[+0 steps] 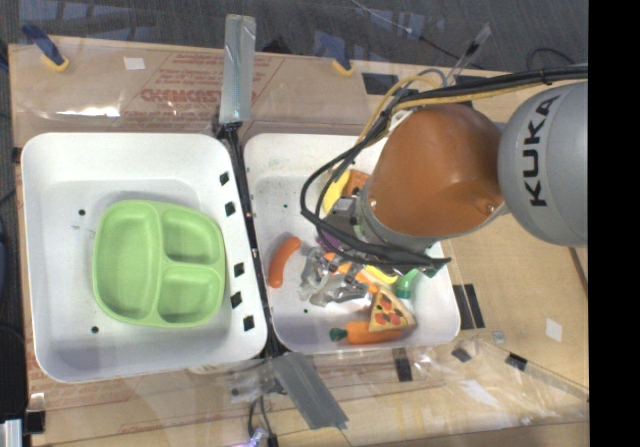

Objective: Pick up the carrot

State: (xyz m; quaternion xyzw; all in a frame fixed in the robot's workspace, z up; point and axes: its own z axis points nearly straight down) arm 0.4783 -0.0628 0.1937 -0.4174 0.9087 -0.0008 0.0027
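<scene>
The carrot (358,334), orange with a small green top at its left end, lies along the front wall of the right bin (262,197). My gripper (328,281) is low inside that bin, just behind and slightly left of the carrot, and apart from it. The arm's orange band and wrist cover the middle of the bin. Nothing shows in the gripper's grasp.
A pizza slice (389,313) lies right behind the carrot. A red-orange sausage-like piece (283,260) lies left of the gripper, a green piece (407,285) to its right, and a yellow item (351,181) at the back. The left bin holds a green divided plate (158,262).
</scene>
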